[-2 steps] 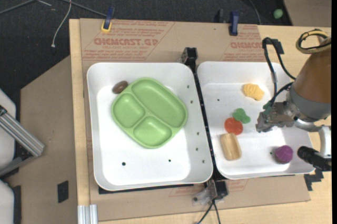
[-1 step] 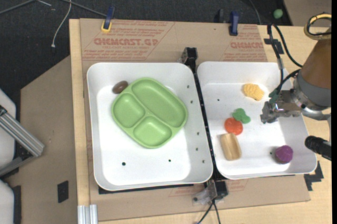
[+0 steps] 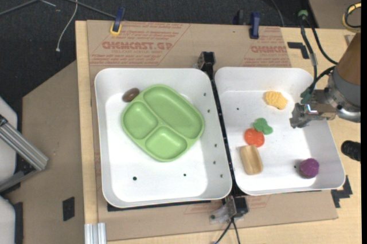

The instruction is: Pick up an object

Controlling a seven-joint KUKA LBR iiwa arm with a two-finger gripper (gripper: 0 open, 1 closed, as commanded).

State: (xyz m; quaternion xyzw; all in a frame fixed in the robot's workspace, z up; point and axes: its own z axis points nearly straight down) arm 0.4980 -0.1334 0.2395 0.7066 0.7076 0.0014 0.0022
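Observation:
The right bin (image 3: 321, 79) holds several small objects. A yellow lumpy piece (image 3: 276, 99) lies near its back, and a green piece (image 3: 262, 125) touches a red round one (image 3: 254, 137) in the middle. A tan block (image 3: 250, 159) rests near the front edge, and a purple ball (image 3: 309, 167) sits in the front right corner. My gripper (image 3: 302, 115) hangs over the right side of this bin, just right of the yellow piece and above the purple ball in the view. Nothing shows in its grasp.
In the left bin (image 3: 109, 140) a green divided plate (image 3: 163, 121) lies tilted, with a small brown object (image 3: 131, 94) beside its back left edge. Blue clamps (image 3: 118, 20) (image 3: 254, 25) pin the cardboard at the back. Cables run at the upper right.

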